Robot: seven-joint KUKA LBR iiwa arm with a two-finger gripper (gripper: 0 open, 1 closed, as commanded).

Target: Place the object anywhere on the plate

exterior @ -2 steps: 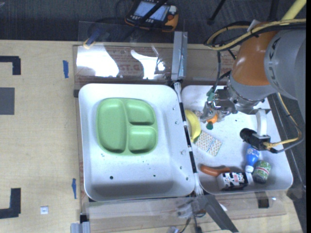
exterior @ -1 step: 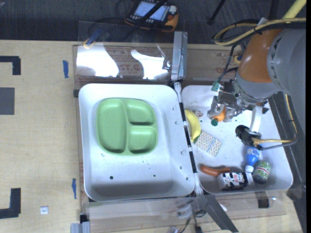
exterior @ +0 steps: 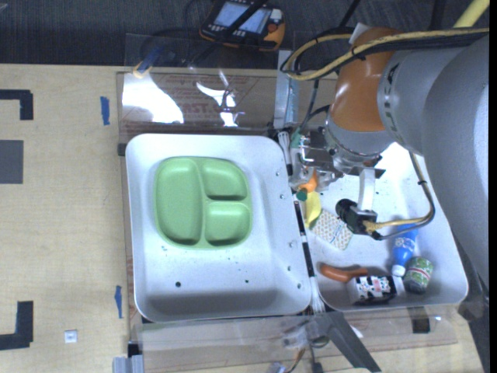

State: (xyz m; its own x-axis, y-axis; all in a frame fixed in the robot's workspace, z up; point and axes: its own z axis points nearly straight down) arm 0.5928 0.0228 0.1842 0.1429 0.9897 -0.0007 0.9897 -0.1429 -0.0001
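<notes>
We see two white bins side by side at the centre of the frame. The left bin (exterior: 155, 286) holds a green divided plate (exterior: 203, 200), lying flat in its upper half with three compartments, all bare. The right bin (exterior: 446, 274) holds the loose things: a yellow banana-like piece (exterior: 313, 207) against the bin's left wall, a patterned packet (exterior: 334, 230) just beside it, an orange carrot-like piece (exterior: 342, 271) lower down, a black-and-white toy (exterior: 373, 287) touching it, and a blue-and-white bottle (exterior: 403, 252) next to a green can (exterior: 420, 274) toward the lower right.

The grey arm reaches in from the right, its orange band (exterior: 361, 99) at upper centre-right. The gripper (exterior: 311, 179) hangs low at the upper left corner of the right bin, just above the yellow piece. We cannot tell how its jaws stand, nor whether the small orange bit beneath it is held.
</notes>
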